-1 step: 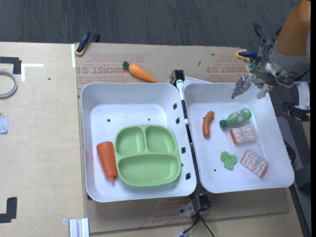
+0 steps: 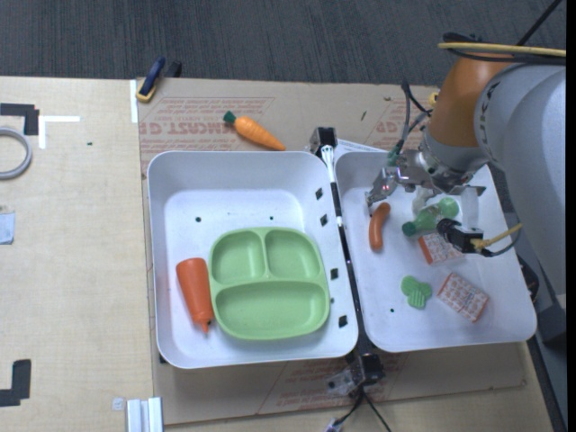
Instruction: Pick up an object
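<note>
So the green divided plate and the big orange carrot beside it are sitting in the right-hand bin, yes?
Not quite. The camera view shows the green divided plate and the big orange carrot beside it in the left-hand bin, not the right-hand one.

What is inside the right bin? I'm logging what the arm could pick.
The right bin holds a small sausage, a green bottle, a green leafy piece and two red-patterned packets. The end effector and wrist cover the bin's far corner.
</note>
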Motion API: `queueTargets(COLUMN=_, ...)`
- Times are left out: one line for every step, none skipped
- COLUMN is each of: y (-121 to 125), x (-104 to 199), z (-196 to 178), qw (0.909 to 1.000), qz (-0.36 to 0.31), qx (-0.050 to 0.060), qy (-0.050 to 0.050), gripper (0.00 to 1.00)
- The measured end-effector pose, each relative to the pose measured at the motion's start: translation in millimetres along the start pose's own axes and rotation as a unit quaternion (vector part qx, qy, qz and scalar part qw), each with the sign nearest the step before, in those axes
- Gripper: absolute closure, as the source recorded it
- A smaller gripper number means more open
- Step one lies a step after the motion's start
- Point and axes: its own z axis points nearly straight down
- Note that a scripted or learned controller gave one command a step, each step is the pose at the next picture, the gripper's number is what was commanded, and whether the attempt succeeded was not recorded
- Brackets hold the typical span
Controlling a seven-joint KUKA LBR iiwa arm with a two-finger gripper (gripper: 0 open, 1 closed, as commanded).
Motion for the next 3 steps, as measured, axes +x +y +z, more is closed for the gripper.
queueTargets(y=-33, x=9, z=0, qw=0.9996, qz=-0.028, qx=0.001, qy=0.0, gripper=0.0)
queueTargets(y=-33, x=8, z=-9, qw=0.9997, qz=-0.026, qx=0.0, qy=0.0, gripper=1.0)
queueTargets(y=-95, x=57, z=-100, qw=0.9964, qz=0.085, qx=0.0, qy=0.0, gripper=1.0)
